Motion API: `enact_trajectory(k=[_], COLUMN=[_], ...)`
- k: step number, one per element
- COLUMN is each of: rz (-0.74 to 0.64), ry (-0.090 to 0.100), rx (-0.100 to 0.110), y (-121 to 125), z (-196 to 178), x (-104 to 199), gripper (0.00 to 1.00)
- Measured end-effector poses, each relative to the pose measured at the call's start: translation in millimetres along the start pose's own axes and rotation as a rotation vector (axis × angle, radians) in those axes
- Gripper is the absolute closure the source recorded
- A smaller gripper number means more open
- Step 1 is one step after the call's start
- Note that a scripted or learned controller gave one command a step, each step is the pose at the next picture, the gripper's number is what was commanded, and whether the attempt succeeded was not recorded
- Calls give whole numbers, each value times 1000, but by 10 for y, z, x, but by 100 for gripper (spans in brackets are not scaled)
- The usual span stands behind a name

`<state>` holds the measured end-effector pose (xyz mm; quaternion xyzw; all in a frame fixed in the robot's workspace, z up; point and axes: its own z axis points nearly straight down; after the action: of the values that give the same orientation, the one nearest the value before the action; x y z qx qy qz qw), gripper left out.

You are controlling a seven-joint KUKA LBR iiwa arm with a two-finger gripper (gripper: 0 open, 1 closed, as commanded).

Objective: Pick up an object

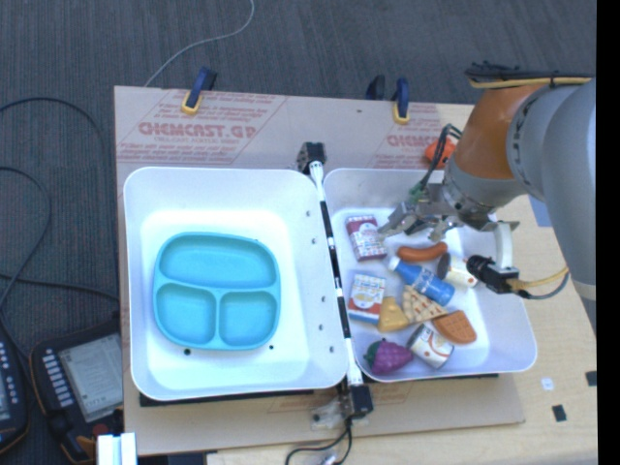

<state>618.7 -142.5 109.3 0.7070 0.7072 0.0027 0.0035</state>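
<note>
Blue tray (217,289); white bins (136,260); purple grapes (389,356).

Smooth grey arm (562,153), broad and rounded, glossy in the light. Bright orange band (489,139) ringing the casing above the wrist. Dark metal gripper (418,221) below, with thin grey prongs. Black cable looped beside the band. White bracket with a black fitting and a pale yellow cable near the wrist.
</note>
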Motion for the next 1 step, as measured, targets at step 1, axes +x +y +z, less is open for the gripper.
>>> enact_trajectory(k=[1], rz=[0], ry=[0], rx=[0], y=[3], z=[-98], x=[1], gripper=[100])
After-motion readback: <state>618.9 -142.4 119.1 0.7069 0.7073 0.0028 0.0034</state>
